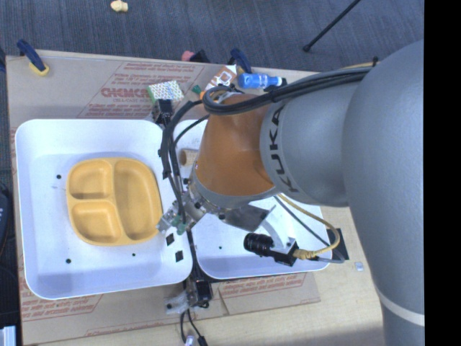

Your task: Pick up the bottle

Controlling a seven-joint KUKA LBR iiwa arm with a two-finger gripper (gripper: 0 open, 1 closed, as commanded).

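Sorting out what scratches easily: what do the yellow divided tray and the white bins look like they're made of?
The yellow divided tray looks like moulded plastic, matte, with soft rounded compartment edges. The left white bin seems smooth glossy plastic, probably, with rounded corners and faint sheen. The right white bin looks alike.

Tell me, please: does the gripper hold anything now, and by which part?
It cannot be told. The arm hangs low over the right bin and covers whatever lies under it. The yellow tray rests in the left bin.
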